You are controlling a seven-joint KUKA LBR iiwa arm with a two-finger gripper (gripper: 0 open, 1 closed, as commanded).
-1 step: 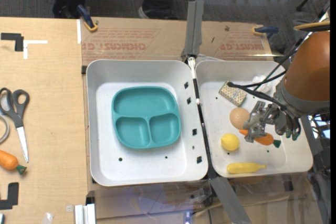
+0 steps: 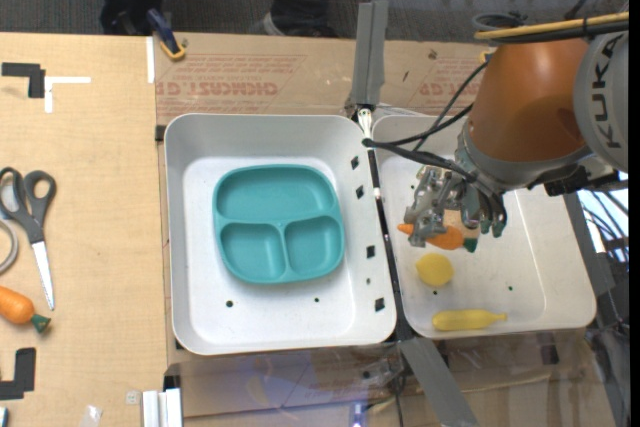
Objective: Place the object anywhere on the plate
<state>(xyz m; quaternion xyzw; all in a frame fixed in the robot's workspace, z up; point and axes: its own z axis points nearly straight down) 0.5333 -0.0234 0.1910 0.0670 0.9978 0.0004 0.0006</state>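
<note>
**Bench inventory: two bins, one divided plate, arm over the right bin**

Left bin (image 2: pixel 180 245): white and shallow, holding a teal plate (image 2: pixel 278 222) with three compartments, which is lying flat near the bin's middle.

Right bin (image 2: pixel 560 305): white, touching the left bin along their shared wall. A round yellow lemon (image 2: pixel 435 269) is sitting on its floor, and a long yellow banana-shaped toy (image 2: pixel 468 319) is lying near the front rim, apart from the lemon.

Arm: reaching in from the right, its orange band (image 2: pixel 530 100) hanging above the right bin. The gripper (image 2: pixel 447 220) is pointing down just above the lemon. An orange carrot-like toy (image 2: pixel 440 237) is showing at its tips (green bit at one end), but the metal parts are crowding the view, so whether the toy is being pinched or merely lying beneath is something I cannot tell.

Bench to the left: scissors (image 2: pixel 30 225) and a second small carrot (image 2: pixel 18 307) are lying on the wood.
</note>
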